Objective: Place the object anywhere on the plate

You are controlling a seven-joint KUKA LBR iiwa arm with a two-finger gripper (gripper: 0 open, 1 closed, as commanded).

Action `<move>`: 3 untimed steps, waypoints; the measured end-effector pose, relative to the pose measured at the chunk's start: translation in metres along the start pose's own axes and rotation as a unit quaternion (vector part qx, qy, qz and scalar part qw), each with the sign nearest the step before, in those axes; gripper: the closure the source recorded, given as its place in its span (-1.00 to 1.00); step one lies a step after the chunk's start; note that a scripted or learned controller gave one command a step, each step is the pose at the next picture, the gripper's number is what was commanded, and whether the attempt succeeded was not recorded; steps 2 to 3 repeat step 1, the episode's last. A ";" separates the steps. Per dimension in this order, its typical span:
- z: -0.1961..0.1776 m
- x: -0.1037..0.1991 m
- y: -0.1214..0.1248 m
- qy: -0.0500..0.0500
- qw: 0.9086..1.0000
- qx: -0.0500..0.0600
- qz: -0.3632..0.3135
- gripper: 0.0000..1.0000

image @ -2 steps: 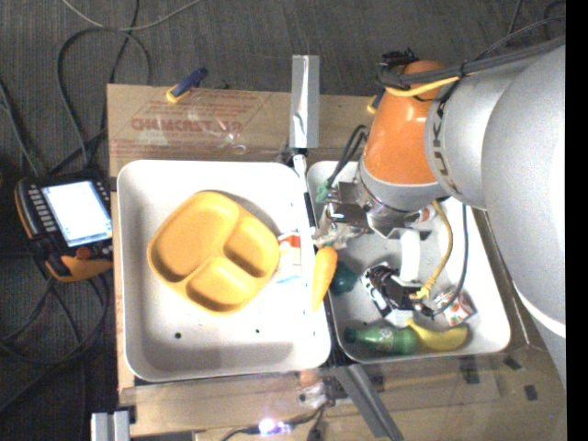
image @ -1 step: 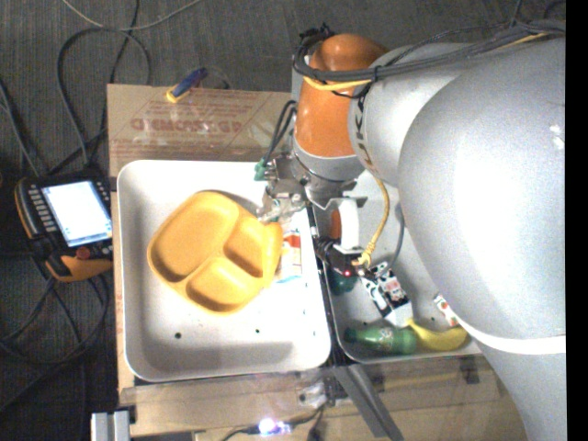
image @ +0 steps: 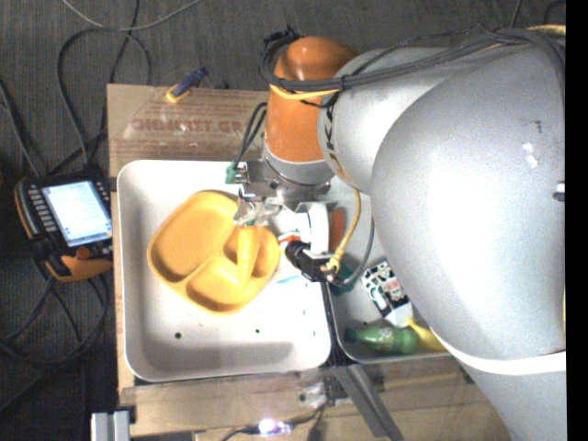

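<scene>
Object (image: 247, 254) – orange, lying on the yellow plate (image: 184, 246) in the left bin (image: 138, 338) | gripper (image: 250, 211) hovering just above it | we are seeing fingers parted, gripping nothing.

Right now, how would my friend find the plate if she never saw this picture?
Look at the left white bin, the bigger one in view. The plate lies in its upper half, just under the gripper of the grey and orange arm. It is yellow-orange, with three compartments, unlike the green bottle in the right bin.
</scene>
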State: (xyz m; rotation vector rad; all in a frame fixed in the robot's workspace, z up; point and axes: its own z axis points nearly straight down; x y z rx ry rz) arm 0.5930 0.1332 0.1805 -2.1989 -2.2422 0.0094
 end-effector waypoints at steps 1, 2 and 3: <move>0.000 0.000 0.000 -0.001 1.000 0.000 0.000 -1.00; 0.000 0.000 0.000 -0.001 1.000 0.000 0.000 -1.00; 0.000 0.000 0.000 -0.001 1.000 0.000 0.000 -1.00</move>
